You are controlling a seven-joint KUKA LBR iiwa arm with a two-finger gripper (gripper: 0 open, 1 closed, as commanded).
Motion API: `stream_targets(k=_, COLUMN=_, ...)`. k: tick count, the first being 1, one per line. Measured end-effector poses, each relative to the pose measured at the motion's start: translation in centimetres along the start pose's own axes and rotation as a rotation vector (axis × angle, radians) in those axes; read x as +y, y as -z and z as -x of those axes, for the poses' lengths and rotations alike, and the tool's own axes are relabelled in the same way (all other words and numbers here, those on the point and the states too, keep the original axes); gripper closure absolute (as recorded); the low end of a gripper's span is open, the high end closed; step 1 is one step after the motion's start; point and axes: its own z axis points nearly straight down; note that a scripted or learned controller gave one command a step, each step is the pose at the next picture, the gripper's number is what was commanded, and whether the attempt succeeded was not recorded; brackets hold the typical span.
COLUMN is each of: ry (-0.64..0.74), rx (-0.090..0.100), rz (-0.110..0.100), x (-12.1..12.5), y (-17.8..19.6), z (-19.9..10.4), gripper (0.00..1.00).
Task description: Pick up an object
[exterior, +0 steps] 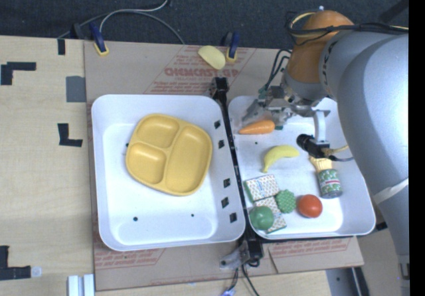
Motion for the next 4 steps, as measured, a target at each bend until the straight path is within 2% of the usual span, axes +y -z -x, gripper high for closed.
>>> stream_targets(k=1, ry=0.000, rx=0.003, rz=-0.003, x=0.0, y=-0.1, z=2.5, gripper=0.00)
stream_targets(k=2, ry=-0.001, rx=-0.005, rz=0.002, x=0.0, y=0.1, z=0.3, gripper=0.00)
stream_targets(k=3, ry=0.000, rx=-0.006, rz=0.004, x=0.1, y=1.1, z=0.4, gripper=1.00)
stream_targets(k=4, ry=-0.001, rx=-0.006, rz=0.003, x=0.1, y=1.1, z=0.4, gripper=0.00)
